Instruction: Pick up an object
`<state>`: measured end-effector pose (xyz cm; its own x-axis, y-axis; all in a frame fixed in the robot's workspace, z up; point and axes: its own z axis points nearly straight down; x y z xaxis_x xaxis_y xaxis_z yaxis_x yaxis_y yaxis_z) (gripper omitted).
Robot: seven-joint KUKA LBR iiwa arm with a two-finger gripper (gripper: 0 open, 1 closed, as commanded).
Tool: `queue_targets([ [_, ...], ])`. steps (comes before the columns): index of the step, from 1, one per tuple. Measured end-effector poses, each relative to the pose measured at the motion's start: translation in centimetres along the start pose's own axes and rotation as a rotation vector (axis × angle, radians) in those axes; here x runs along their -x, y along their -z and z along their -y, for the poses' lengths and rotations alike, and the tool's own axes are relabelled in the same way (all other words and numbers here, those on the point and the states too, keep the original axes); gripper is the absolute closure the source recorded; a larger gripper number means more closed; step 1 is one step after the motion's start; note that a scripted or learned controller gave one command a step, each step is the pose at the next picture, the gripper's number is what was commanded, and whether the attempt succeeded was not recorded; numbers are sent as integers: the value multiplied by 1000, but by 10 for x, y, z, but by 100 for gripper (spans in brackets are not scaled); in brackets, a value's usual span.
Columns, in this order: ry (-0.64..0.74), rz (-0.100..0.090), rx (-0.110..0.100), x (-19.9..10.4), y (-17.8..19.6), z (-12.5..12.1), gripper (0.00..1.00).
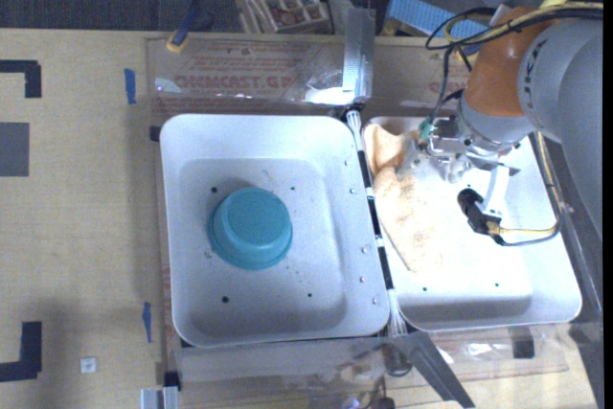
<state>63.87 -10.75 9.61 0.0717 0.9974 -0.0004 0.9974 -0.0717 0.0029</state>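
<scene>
— Where was the cloth (407, 206)?

— In the right bin (498, 292), spread along its left wall, tan, thin and rumpled. The claw (442, 156) hung just beside its upper end.

— Was the claw holding it?

— I could not tell how the claw stood.

— How would the cloth handle?

— Light, limp, likely to sag; a raised fold seemed best. The teal bowl (251, 227) in the left bin (192, 144) looked rigid, smooth and rounded.
</scene>
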Motion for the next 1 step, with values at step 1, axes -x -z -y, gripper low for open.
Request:
queue_targets([
  [1,27,0,-1,-24,89,13,0],
])
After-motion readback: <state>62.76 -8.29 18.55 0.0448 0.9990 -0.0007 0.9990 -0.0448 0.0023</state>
